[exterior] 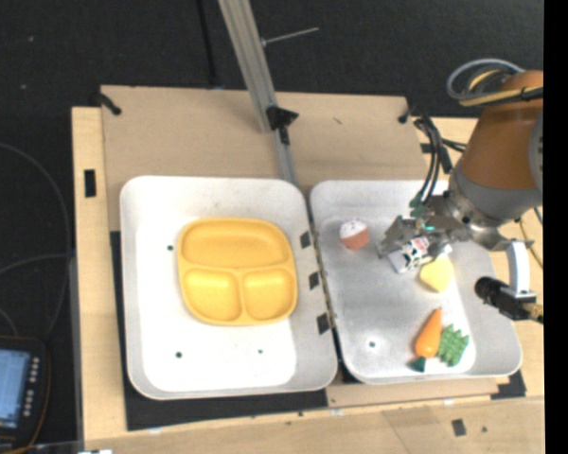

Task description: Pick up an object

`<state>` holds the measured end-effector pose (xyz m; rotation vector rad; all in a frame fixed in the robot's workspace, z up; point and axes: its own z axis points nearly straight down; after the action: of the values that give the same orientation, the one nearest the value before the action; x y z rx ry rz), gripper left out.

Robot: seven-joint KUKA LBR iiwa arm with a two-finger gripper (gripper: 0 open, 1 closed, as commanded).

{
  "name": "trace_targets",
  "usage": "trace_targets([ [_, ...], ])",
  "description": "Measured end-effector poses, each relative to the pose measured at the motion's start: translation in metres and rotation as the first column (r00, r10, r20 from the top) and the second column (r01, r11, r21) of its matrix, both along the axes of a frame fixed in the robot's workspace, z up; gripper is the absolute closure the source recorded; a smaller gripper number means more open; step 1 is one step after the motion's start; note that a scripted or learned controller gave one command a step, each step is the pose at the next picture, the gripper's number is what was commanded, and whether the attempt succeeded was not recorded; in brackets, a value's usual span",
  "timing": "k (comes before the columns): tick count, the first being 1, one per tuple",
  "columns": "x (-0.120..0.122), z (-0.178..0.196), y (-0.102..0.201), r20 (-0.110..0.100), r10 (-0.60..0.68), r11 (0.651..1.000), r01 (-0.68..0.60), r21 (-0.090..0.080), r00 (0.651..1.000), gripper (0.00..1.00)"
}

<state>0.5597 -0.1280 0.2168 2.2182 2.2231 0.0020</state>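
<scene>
A pale wooden tabletop (218,130) stands on a dark, speckled floor (38,45). A slanted metal pole (249,50) rises from its far side. Black cables (19,216) trail over the floor at left, near a small lit screen (8,384) in the corner.

My arm (500,154) is grey with an orange band. Both bins (151,282) are white on a tan worktop (199,130). The tray (237,269) is yellow. The carrot (428,334) is orange with green leaves; the wedge (437,274) is pale yellow; the cupcake (354,235) looks pinkish, white-topped.
</scene>
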Motion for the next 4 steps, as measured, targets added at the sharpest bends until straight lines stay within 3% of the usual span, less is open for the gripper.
trace_targets([
  [1,0.0,0.0,0.0,0.0,-0.001,1.0,0.001,0.0,1.0,0.0],
  [3,-0.005,-0.115,0.002,-0.006,-0.003,1.0,0.003,-0.001,1.0,0.0],
  [4,-0.003,-0.101,0.001,0.001,-0.008,1.0,0.008,0.0,1.0,1.0],
])
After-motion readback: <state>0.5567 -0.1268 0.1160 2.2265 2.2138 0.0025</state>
